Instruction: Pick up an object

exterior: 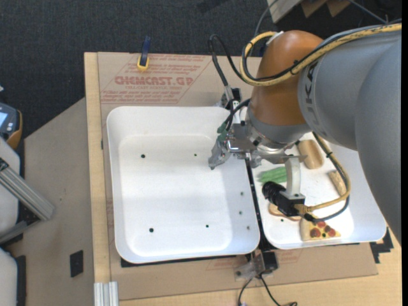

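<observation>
Worktop [64,190]: one tan surface, carrying the board and both bins.
Clamp [145,55]: one, yellow and blue, gripping the far edge of the board, left of its middle.
Cardboard board [159,81]: one sheet with red printing, lying under the two bins; its printed strip is bare behind the left bin.
Left bin [115,171]: one shallow white bin with rounded corners; four small dark dots on its floor, two toward the back and two toward the front.
Hand [220,152]: one, hanging low over the right side of the left bin, close to the wall shared with the other bin; whether it is wide or narrow cannot be told from this angle; nothing can be seen held in it.
Arm [290,75]: one, grey with an orange band, reaching in from the right and covering the back of the right bin.
Right bin [354,212]: one shallow white bin, touching the left bin along its side; the loose things lie here, four counted.
Green piece [277,173]: one, flat, near the dividing wall, just right of the hand.
Tan cylinder [310,153]: one, lying behind the green piece, partly under the arm.
Toy pizza slice [322,230]: one, orange with red spots, at the front edge.
Tan stick [336,180]: one, slanted, right of the cylinder.
</observation>
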Controlling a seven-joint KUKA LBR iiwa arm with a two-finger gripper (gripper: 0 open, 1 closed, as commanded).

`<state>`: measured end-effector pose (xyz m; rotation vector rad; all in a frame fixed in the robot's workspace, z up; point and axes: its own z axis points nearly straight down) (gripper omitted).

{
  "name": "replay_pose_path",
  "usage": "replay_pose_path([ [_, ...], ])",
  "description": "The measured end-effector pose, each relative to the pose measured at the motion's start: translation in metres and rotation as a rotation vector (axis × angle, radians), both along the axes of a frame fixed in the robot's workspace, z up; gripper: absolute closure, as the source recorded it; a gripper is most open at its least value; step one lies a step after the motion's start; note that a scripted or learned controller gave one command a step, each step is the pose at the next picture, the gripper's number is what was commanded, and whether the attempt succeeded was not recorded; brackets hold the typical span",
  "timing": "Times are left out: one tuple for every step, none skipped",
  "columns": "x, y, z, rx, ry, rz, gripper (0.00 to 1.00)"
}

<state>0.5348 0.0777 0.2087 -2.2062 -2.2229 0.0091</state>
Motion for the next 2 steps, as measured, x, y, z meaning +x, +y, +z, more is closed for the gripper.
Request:
replay_pose_path([
  [0.037,0.078,0.187,0.005,-0.033,0.002,0.0],
  [-0.038,0.105,0.041,-0.006,0.008,-0.004,0.0],
])
